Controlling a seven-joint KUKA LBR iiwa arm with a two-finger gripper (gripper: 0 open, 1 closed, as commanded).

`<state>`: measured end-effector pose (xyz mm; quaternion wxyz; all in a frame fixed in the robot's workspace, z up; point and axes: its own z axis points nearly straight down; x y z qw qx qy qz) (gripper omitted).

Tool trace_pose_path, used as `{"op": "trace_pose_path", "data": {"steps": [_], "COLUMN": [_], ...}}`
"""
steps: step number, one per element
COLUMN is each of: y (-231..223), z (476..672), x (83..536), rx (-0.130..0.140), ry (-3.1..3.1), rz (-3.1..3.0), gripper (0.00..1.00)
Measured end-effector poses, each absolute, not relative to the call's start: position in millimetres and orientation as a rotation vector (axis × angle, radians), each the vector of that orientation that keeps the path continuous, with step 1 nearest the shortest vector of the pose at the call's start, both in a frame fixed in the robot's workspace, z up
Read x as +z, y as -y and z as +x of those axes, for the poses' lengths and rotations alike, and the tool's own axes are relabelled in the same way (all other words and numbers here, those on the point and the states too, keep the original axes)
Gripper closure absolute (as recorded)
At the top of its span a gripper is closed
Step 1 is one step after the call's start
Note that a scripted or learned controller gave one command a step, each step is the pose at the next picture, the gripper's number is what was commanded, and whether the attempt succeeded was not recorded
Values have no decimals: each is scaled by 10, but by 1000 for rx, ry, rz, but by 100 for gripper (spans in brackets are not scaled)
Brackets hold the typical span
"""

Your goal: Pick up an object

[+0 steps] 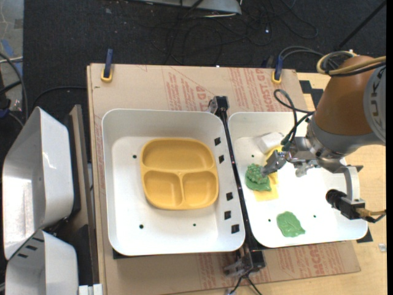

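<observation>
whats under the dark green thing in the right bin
A flat yellow piece lies under the dark green object, showing past its lower right edge. How far it extends beneath is covered. The gripper hovers beside it.

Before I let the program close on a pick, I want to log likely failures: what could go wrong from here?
1. The gripper sits over a tight cluster: a dark green object on a yellow piece, beside a white object. It may catch two things or nudge them apart.
2. The cluster lies near the right bin's left wall, so a pushed piece could jam against it.
3. The flat light green object looks hard to grip.
</observation>
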<state>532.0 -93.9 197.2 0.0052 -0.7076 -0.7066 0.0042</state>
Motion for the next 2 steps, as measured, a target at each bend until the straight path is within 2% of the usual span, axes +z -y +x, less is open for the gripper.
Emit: {"op": "trace_pose_path", "data": {"steps": [1, 2], "y": [937, 990], "z": [5348, 5394], "x": [2031, 1426], "rx": [1, 6], "ry": [2222, 2216], "rz": [-2220, -2220], "gripper": [0, 0]}}
